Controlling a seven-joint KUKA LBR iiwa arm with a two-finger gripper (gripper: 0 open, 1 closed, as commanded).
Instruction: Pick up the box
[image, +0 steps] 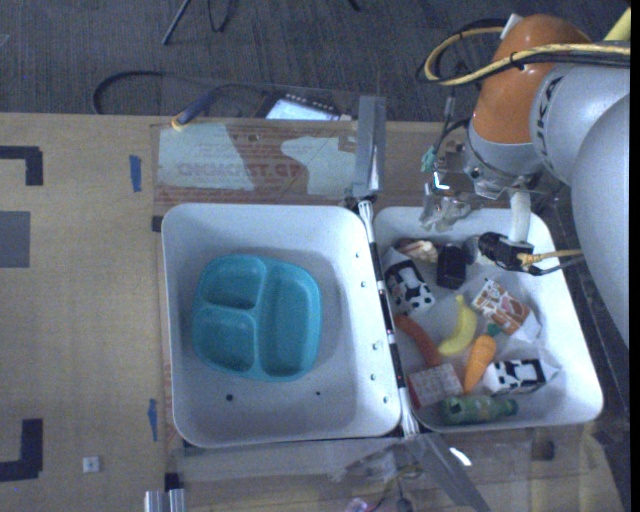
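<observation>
The gripper (443, 212) hangs at the right bin's (585, 385) far rim, finger state impossible to tell, while the small orange-and-white carton box (500, 305) lies well below-right of it, long axis slanting.

Both bins white: left bin (180, 330), right bin (575, 340). Left one holds a teal divided plate (258, 316). In the right: black-and-white cow-patch carton (408, 285), second cow-patch carton (515, 376), yellow banana (459, 330), orange carrot (478, 362), red-orange sausage-like piece (424, 343), pinkish checked box (434, 383), green bottle (480, 407), white box with orange-red print (500, 306), small black block (452, 265). Arm (560, 90) grey with orange band.
</observation>
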